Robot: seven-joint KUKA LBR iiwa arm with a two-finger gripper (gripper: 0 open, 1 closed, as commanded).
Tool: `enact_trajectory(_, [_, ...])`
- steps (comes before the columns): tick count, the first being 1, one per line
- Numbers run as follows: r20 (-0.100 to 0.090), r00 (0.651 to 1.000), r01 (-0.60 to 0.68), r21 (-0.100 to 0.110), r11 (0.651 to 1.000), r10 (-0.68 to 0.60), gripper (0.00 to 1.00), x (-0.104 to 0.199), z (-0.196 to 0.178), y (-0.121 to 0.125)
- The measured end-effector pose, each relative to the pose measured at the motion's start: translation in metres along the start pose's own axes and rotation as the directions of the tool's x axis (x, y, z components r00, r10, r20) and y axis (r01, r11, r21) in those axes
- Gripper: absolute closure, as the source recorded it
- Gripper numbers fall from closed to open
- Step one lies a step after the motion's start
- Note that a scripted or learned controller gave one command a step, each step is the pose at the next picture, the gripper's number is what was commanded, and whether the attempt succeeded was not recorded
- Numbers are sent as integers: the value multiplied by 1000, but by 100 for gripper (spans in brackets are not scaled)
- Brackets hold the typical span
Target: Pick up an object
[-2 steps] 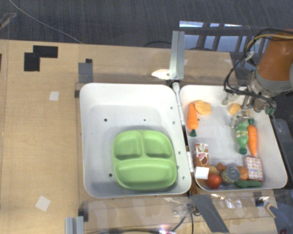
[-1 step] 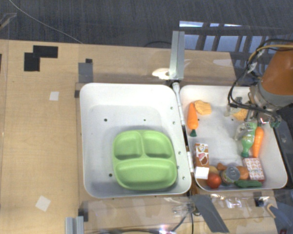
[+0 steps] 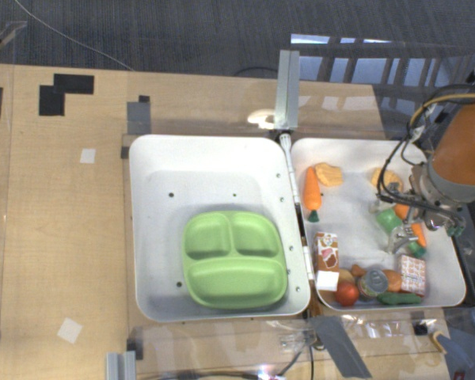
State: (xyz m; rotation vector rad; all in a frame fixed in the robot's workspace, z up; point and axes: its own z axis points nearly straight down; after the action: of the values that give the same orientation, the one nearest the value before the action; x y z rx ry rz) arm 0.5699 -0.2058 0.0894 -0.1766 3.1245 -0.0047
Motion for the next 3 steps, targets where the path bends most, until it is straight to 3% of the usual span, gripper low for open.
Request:
enact_trajectory(1, [3,1000,-25,2,1000,25,0,4,-1,16])
enact_trajectory(2, [7,985,-171,2,985,171,0,59,-2,38])
enact_trajectory(3, [4,982,-187,0,982,187,0,-7,0,30])
